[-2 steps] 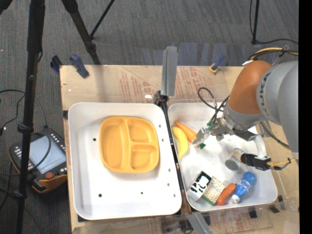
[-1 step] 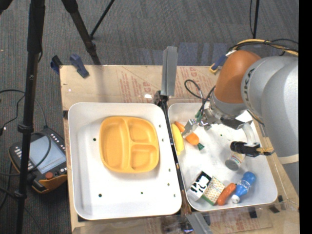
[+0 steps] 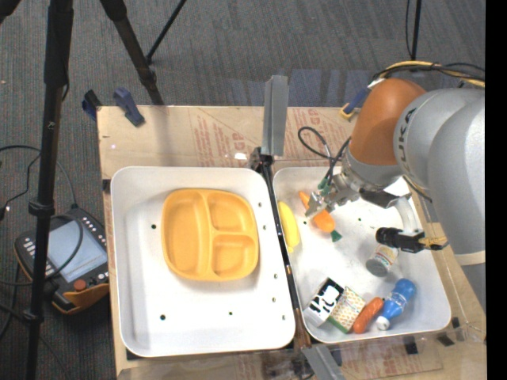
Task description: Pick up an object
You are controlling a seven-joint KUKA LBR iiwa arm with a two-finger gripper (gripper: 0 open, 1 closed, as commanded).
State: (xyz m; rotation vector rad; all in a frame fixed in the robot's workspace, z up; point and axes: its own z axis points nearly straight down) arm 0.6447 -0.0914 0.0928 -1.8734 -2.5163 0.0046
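My gripper [image 3: 320, 203] hangs low in the right bin [image 3: 420, 291], near its upper left part. Its tip is right over an orange carrot-like piece [image 3: 324, 221], with a smaller orange piece [image 3: 304, 200] just to its left. The wrist hides the tip, so any hold on a piece is hidden. A yellow banana-like object [image 3: 288, 225] lies along the bin's left wall. A small green bit [image 3: 335, 234] rests just below the carrot piece.
Lower in the right bin lie a small can [image 3: 383, 260], a blue bottle [image 3: 395, 302], a red-orange object [image 3: 365, 316], a patterned box [image 3: 346, 310] and a black-and-white box [image 3: 324, 298]. The left bin [image 3: 135, 307] holds a yellow divided plate [image 3: 210, 234].
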